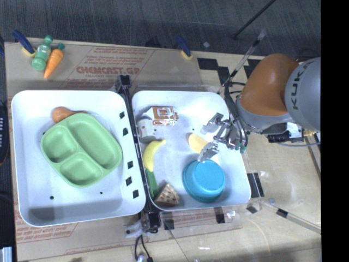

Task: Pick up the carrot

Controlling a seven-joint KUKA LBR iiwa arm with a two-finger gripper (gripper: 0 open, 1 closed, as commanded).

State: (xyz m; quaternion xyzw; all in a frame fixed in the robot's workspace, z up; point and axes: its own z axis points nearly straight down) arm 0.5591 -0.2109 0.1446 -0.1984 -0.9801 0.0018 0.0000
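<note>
Dark carpet runs behind the bench [283, 201], which is covered in brown cardboard printed with red lettering, and 2 shallow white bins sit side by side on it. From where I stand the gripper [218, 138] hangs over the right bin [180, 100], its metal fingers [212, 123] spread apart with nothing between them. Above the wrist bulges the orange band [267, 86] of the grey arm [305, 91].

Just below the gripper, nearly under its lower finger, sits a blue bowl [204, 180]. A pale yellow lemon-like piece [196, 142] lies right beside the fingertips, on their left. Farther left of the gripper, a banana [151, 153] stretches along the bin's left wall, with a small printed packet [164, 115] and a grey can [144, 129] above it. Below the banana rests a brown speckled wedge [168, 195] (bread or cake, I cannot tell which) next to something dark green [151, 183].

Well to the gripper's left, the left bin [32, 201] holds a green divided plate [80, 149], and an orange rounded object [62, 113] peeks out from behind the plate's upper edge.

The carrot [53, 62] is far from the gripper, outside both bins at the bench's far left corner, lying on the cardboard against a green bottle [41, 57]. A blue clip [23, 41] sits beside them, and another blue clip [184, 47] marks the bench's back edge.
</note>
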